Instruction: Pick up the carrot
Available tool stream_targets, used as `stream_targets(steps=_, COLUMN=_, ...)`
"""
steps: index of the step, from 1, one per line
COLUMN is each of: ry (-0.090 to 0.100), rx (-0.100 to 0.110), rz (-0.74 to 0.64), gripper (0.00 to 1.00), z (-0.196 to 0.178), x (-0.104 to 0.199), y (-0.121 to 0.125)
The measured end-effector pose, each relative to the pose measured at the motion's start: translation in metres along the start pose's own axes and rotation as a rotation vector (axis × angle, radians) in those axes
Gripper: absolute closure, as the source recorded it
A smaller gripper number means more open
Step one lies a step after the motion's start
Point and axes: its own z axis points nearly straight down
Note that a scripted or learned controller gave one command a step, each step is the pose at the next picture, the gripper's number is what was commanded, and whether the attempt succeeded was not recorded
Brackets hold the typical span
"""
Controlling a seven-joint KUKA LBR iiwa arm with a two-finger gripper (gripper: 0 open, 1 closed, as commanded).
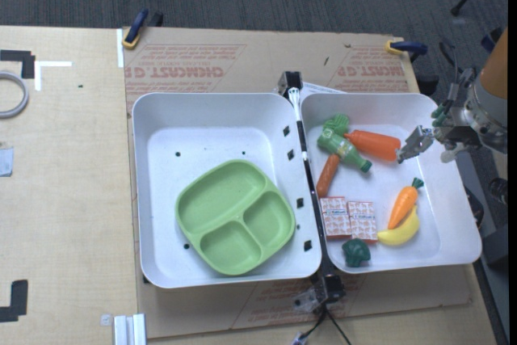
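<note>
Hovering at the right bin's (452,254) edge, the gripper (419,143), apparently open, is risking grabbing the large carrot's (374,143) neighbouring green bottle (342,148) instead.

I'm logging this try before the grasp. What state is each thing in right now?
gripper: over the right bin, beside the big carrot's tip, holding nothing.
big carrot: lying flat, leafy end under the green bottle.
green bottle: on its side.
thin carrot: lying slanted by the divider.
small carrot: leaning on the banana.
banana: lying flat.
green tray: lying flat in the left bin.
</note>
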Motion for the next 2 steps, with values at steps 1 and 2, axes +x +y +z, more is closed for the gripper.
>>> stream_targets(steps=1, ry=0.001, rx=-0.001, rz=-0.167, gripper=0.0, z=0.147, x=0.008, y=-0.012)
stream_targets(steps=2, ry=0.0, rx=-0.002, rz=-0.322, gripper=0.0, z=0.147, x=0.009, y=-0.055)
